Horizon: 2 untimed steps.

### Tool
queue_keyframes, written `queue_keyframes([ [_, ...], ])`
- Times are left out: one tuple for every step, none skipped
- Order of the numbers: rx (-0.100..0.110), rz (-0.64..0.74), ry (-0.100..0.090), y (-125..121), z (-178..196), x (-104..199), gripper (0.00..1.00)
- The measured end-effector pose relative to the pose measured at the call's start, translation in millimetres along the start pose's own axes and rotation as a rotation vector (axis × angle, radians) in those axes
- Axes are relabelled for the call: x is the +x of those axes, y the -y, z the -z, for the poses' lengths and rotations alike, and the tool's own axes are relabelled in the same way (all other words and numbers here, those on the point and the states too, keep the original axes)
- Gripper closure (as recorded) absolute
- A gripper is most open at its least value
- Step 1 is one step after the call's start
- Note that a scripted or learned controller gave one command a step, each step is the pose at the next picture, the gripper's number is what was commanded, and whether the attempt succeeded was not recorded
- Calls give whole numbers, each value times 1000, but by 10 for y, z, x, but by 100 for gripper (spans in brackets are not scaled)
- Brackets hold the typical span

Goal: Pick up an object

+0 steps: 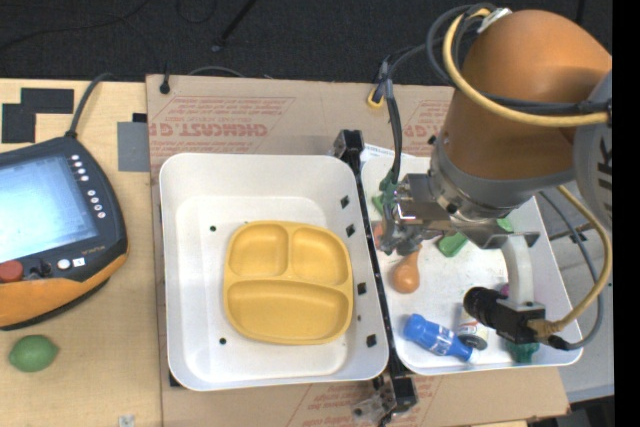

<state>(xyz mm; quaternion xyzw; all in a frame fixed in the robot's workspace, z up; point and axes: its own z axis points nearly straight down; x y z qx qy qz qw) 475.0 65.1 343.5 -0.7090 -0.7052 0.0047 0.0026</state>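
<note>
Camera view gives us the gripper point(393, 240) over the right shallow white bin point(440, 300), near its left wall; we cannot tell whether it is spread or pressed together. Just below it in the picture lies a small orange pear-shaped object point(404, 275), with a blue cylindrical bottle point(435, 335) farther below. A yellow divided plastic plate point(290, 280) sits in the left white bin point(190, 215), left of the gripper.

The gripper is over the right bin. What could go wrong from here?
The gripper hangs close to the black divider and may strike it. The rounded orange object beside it may roll away if pushed. The green piece lies partly under the arm, so the wrong thing may be caught.
</note>
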Motion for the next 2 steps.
queue_keyframes([
  [-27, 2, -2, -280, 1587, -465, 100],
  [8, 9, -1, -27, 240, -21, 100],
])
